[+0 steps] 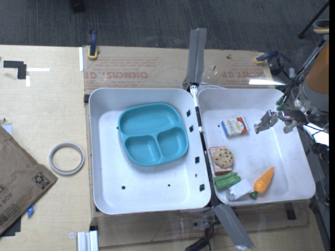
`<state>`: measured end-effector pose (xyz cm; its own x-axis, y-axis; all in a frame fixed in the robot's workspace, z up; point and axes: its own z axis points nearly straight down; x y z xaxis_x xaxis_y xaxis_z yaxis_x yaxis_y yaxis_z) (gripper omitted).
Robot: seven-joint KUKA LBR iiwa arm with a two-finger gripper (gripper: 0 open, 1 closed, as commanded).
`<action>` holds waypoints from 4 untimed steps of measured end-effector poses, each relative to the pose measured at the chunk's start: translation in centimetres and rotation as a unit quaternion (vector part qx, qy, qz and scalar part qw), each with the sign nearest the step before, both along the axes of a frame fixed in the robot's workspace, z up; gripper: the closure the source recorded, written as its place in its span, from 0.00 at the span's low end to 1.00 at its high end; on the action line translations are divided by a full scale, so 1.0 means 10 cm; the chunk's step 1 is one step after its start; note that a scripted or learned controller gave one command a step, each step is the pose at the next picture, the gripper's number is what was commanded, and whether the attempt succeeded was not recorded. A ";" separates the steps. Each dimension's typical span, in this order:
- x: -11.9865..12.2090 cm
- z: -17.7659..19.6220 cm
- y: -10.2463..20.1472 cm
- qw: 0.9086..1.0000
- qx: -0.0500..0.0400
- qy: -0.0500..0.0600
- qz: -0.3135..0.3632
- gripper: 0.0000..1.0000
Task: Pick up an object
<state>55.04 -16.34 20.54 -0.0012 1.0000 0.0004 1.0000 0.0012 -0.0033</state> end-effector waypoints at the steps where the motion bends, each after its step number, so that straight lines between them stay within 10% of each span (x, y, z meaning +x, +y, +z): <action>1: -0.05 0.59 0.09 0.993 -0.001 -0.002 0.118 0.00; 4: 0.75 -1.14 0.49 0.990 0.000 -0.002 0.138 0.00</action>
<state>62.51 -11.47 9.15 -0.2750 0.9614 -0.0007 0.9614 0.2750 -0.0003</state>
